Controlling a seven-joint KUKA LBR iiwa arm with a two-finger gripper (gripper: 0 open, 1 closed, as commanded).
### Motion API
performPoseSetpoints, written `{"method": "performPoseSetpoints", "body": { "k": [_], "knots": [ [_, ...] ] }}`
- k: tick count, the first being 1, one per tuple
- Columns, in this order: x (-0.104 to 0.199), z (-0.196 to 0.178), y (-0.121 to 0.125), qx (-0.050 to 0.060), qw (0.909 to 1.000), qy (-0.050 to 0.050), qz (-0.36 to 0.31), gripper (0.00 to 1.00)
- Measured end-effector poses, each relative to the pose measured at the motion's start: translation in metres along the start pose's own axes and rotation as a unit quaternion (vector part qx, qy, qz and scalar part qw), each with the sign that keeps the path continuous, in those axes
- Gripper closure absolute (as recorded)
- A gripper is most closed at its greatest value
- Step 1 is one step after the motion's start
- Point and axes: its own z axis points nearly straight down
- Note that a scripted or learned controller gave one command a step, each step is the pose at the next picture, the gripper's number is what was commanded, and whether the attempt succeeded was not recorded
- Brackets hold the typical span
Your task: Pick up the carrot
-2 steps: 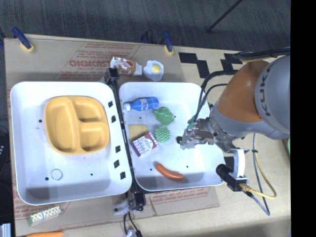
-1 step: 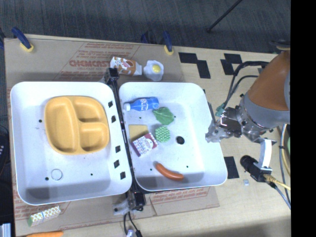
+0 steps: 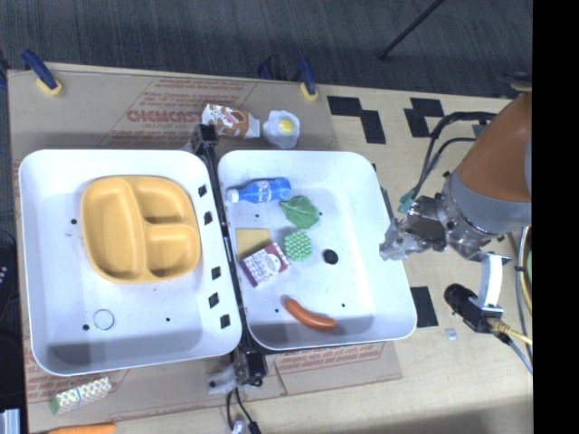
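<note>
Carrot (image 3: 310, 315): lay near right bin's (image 3: 391, 289) front wall, long axis roughly left-right | Gripper (image 3: 394, 245): outside bin's right rim, carrot down-left | Fingers: state indeterminable.

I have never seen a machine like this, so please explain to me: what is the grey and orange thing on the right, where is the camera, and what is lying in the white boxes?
It is a robot arm; its gripper hangs beside the right bin. One camera looks down from above. The right bin holds a blue bottle, green toys, a yellow slice, a small carton and an orange-red piece, probably the carrot. The left bin holds a yellow tray.
</note>
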Motion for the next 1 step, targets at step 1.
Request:
{"method": "performPoseSetpoints", "body": {
  "k": [1],
  "knots": [
    [-0.0011,0.0119,0.0,0.002,0.9997,0.0,0.026,1.0]
  ]
}}
